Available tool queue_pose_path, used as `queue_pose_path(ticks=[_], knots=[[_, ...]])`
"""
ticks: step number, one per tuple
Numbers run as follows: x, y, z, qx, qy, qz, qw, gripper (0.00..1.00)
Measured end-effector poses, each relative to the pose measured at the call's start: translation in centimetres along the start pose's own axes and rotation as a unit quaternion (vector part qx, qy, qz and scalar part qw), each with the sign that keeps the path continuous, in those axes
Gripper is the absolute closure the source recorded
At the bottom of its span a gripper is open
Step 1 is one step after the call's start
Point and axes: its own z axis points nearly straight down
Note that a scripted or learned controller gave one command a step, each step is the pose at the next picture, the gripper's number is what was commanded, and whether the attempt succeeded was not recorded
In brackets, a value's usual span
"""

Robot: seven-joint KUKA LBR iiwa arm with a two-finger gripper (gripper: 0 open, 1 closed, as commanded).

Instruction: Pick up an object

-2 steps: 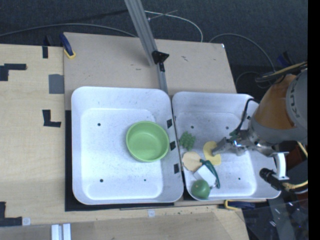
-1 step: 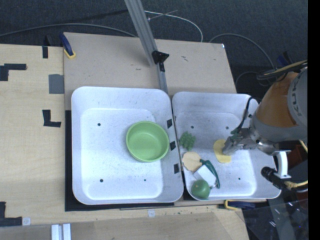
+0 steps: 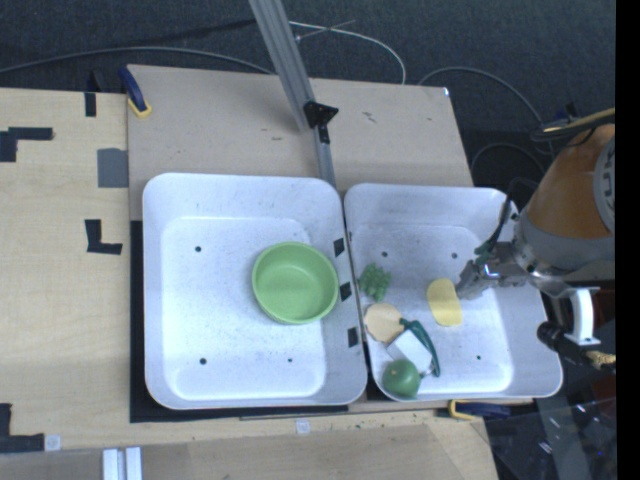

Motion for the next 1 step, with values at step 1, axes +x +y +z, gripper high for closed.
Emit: queue_pose_path(ticks=[1], knots=[[-0.27,-0.05,-6.27,-0.002,-0.001,0.000,1.0000,1.00]])
